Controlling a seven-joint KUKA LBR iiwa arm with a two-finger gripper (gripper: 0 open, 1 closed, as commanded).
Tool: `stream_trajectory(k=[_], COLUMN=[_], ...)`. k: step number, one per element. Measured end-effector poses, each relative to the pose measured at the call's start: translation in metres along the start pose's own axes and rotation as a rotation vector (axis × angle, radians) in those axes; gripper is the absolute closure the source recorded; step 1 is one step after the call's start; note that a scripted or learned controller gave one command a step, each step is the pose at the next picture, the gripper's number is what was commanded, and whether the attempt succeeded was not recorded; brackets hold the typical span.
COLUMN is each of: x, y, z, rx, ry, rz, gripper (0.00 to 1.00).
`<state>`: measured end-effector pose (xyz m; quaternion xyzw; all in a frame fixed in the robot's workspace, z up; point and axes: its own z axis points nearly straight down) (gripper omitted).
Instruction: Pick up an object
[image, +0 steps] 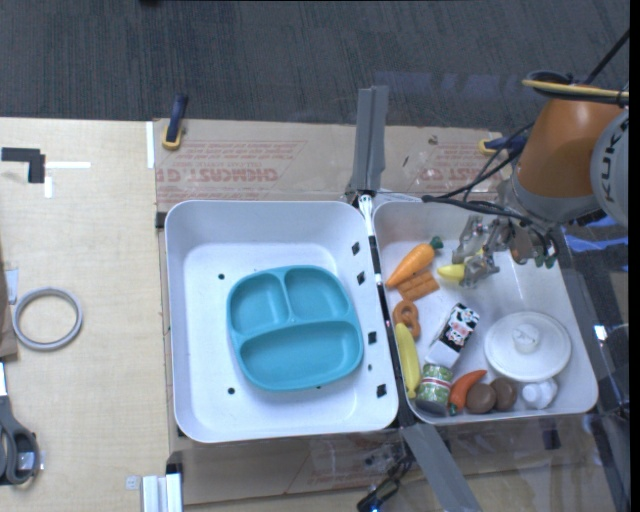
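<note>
My gripper (478, 262) hangs low over the back of the right bin (575, 300), below the orange band of the arm. A small yellow piece (451, 271) lies right at its left side, touching or nearly touching it. Just left of that are a carrot (412, 264) and an orange strip (420, 288). Further forward lie a pretzel-like ring (406, 314), a banana (407, 358), a cow-print carton (458, 328), a white lidded bowl (527, 345), a green can (434, 385), a red pepper (466, 385), a brown fruit (482, 397) and a white egg (538, 395).
The left bin (190, 300) holds a blue divided plate (296, 327). Between the bins runs a rim with black clips (372, 300). On the wooden bench at the left are a tape roll (45, 318) and scissors (15, 455). Cardboard (260, 160) lies behind the bins.
</note>
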<state>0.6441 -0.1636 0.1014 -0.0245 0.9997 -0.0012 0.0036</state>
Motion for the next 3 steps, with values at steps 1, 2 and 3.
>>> stream_trajectory(k=[1, 2, 3], x=[-0.022, -0.019, 0.002], y=[0.105, 0.118, 0.192], z=[-0.090, -0.135, -0.124], rx=[-0.002, -0.001, 0.000], ry=[0.004, 0.004, 0.008], rz=[0.157, 0.176, 0.361], gripper=[1.00, 1.00, 1.00])
